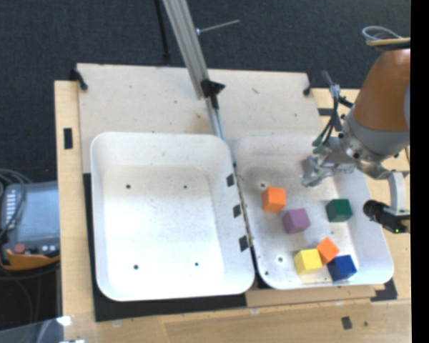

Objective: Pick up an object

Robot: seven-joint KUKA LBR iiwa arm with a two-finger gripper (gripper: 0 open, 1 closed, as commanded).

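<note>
From my remote seat I'm seeing the shallow white left bin (164, 216), then the shallow white right bin (372, 263) lying beside it. No lettering is reading clearly anywhere. Small blocks are sitting in the right bin: an orange cube (274, 199), a purple cube (296, 220), a yellow cube (308, 260), a smaller orange block (328, 249) touching a blue cube (342, 266), and a dark green cube (338, 209). The grey two-finger gripper (313, 176) is hovering above them near the bin's far side, nothing visibly between its tips; how wide it's parted I can't tell.
</note>
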